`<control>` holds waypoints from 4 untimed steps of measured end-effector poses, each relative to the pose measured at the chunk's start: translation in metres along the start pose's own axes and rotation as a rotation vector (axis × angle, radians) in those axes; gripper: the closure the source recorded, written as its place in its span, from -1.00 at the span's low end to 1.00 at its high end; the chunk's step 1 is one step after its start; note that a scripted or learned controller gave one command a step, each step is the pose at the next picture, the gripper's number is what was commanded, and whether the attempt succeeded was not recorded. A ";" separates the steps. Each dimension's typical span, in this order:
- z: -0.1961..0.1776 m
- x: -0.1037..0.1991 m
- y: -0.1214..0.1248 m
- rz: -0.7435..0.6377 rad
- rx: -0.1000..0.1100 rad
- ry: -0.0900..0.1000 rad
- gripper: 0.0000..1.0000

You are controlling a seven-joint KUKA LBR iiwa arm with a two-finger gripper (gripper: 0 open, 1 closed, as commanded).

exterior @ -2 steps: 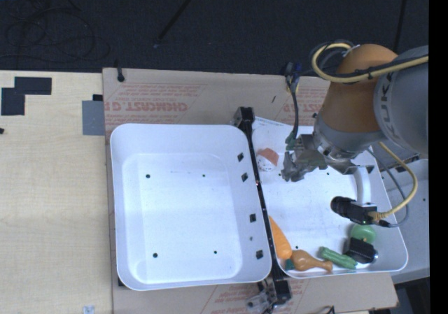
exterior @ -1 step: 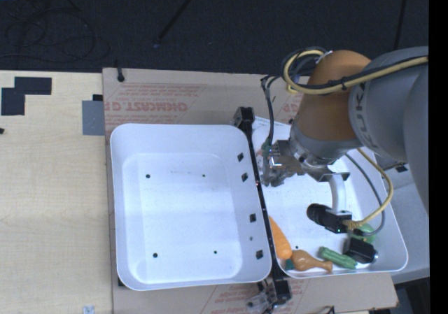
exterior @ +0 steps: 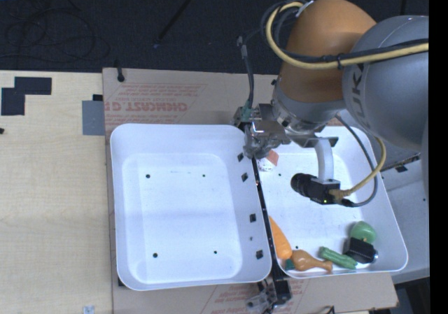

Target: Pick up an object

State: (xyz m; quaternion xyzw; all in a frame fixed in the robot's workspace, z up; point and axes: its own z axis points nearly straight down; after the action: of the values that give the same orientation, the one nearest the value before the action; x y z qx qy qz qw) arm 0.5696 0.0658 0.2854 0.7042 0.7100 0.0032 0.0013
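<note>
Camera view: your gripper [exterior: 264,143] hangs over the right white bin [exterior: 392,232] near its 10 o'clock edge; grip state, cannot tell. Orange carrot-shaped toy [exterior: 280,238] lies at 7 o'clock, likely light, smooth plastic. Grasp across its thick middle.

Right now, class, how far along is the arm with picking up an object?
Done: the gripper has reached the top left corner of the right bin, at a small white and red item. In hand: nothing visibly held. Left: the orange carrot, green stick and green ball lie ungrasped along the bin's near edge.
</note>
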 end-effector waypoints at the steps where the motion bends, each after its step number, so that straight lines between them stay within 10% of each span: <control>1: 0.064 -0.050 -0.032 0.011 0.015 -0.003 1.00; 2: -0.037 0.023 -0.009 0.000 -0.001 0.000 1.00; 4: 0.113 0.142 0.029 0.003 0.009 -0.002 1.00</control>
State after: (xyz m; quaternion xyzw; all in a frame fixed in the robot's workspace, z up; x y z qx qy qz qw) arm 0.5981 0.2080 0.1730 0.7054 0.7088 -0.0010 -0.0012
